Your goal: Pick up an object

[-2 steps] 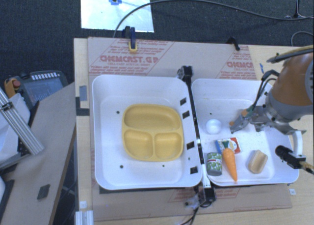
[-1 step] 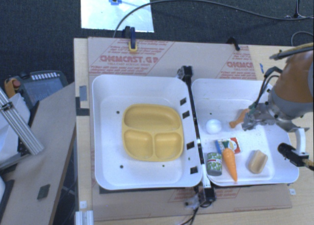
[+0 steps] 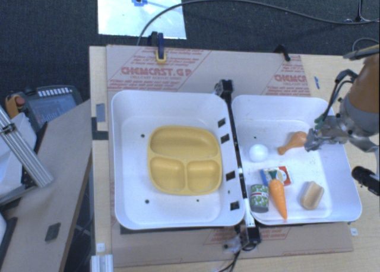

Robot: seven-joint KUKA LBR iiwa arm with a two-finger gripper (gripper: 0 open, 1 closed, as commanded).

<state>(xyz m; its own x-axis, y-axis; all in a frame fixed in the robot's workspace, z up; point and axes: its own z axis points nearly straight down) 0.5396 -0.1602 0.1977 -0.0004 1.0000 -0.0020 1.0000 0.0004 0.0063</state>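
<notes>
Near right bin's (image 3: 350, 164) right edge, gripper (image 3: 314, 140) sits low by orange-tan drumstick toy (image 3: 293, 142); can't tell finger gap or any hold. White ball (image 3: 257, 152) w/ carrot (image 3: 278, 198), can (image 3: 259, 198), bread piece (image 3: 312, 195) along front edge. Yellow tray (image 3: 183, 159) mid left bin (image 3: 127, 122).

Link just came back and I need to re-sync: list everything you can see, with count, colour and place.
bins: two, white, side by side on the bench.
divided plate: one, yellow, middle of the left bin.
ball: one, white, right bin, near the divider.
drumstick-shaped toy: one, tan-orange, right bin, beside the gripper.
carrot: one, orange, right bin front.
can: one, green label, left of the carrot.
packet: one, red and white, behind the carrot.
bread-like block: one, beige, right bin front right.
gripper: one, dark, over the right bin.
</notes>
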